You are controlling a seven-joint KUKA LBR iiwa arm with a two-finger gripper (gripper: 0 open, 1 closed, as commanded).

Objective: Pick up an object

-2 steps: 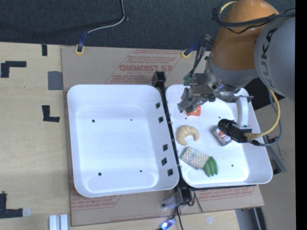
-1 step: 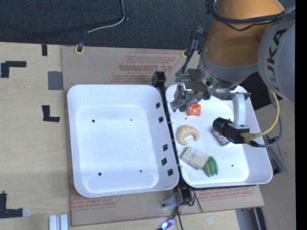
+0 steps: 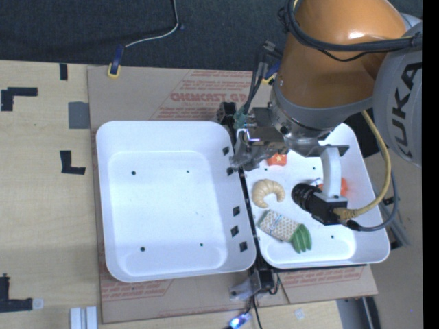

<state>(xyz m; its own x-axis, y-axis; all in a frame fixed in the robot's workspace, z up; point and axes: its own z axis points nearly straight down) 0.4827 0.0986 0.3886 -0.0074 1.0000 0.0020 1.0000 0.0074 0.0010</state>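
Observation:
In the right bin (image 3: 363,252) lie a beige croissant-shaped piece (image 3: 269,192), a grey patterned packet (image 3: 278,225), a green ridged piece (image 3: 301,238) and a small red-orange piece (image 3: 278,160). My gripper (image 3: 248,156) hangs low at the bin's upper left corner, by the divide between the two bins. It is just left of the red-orange piece and above the croissant. The grey and orange arm hides the bin's upper part.
The left bin (image 3: 164,204) is a white tray beside the right one. Black clips (image 3: 236,211) line the joint between the bins. A black cylinder with a cable (image 3: 315,203) hangs from the arm over the right bin. Cardboard lies under both bins.

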